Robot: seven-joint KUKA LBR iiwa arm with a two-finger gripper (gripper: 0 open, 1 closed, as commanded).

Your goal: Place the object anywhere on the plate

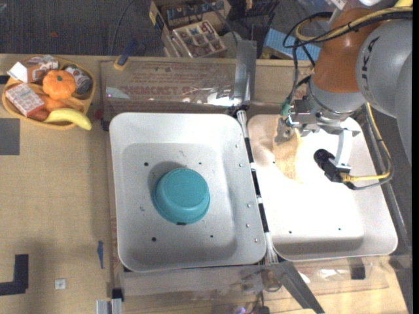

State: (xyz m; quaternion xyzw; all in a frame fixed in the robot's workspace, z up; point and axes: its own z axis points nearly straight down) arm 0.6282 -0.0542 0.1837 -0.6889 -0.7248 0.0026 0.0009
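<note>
Wooden bench boards carry two white bins side by side, and the gripper (286,135) hangs low over the upper left corner of the right bin (340,234). A pale tan object (288,159) sits directly under and just below it, though whether it is pinched I cannot tell. Well to the gripper's left and lower, a teal plate (182,195) lies upside down in the left bin (131,142).

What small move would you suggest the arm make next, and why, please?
Probably lift straight up a little: the gripper sits low in the right bin at a tan object, while the teal plate lies in the left bin. Its grasp is unclear.
</note>
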